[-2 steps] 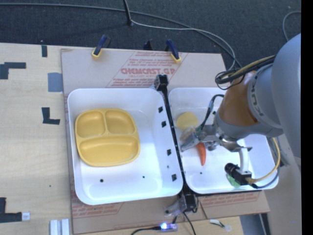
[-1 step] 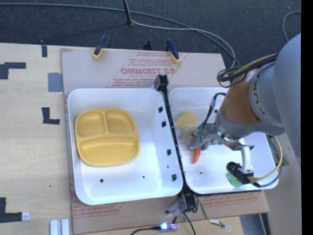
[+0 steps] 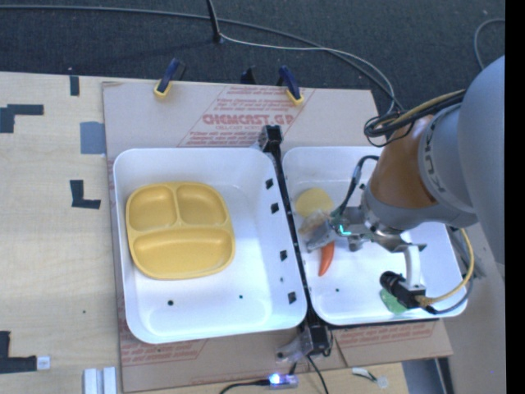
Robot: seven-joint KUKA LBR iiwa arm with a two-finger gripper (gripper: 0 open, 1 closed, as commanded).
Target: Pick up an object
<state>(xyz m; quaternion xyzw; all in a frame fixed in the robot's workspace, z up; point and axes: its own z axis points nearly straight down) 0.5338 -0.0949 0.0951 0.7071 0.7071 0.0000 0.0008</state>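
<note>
A wooden bench (image 3: 49, 245) holds two white bins: the left bin (image 3: 246, 302) contains a yellow divided plate (image 3: 178, 228), the right bin (image 3: 361, 302) a yellow ball (image 3: 312, 201), an orange carrot (image 3: 326, 259) and a green item (image 3: 392, 300), with the gripper (image 3: 321, 230) low above the carrot.

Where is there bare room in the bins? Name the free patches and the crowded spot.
Left bin: bare floor between the yellow divided plate and the near wall, plus a strip along the divider. Right bin: crowded near the divider, where the gripper hangs over the yellow object and carrot.
</note>
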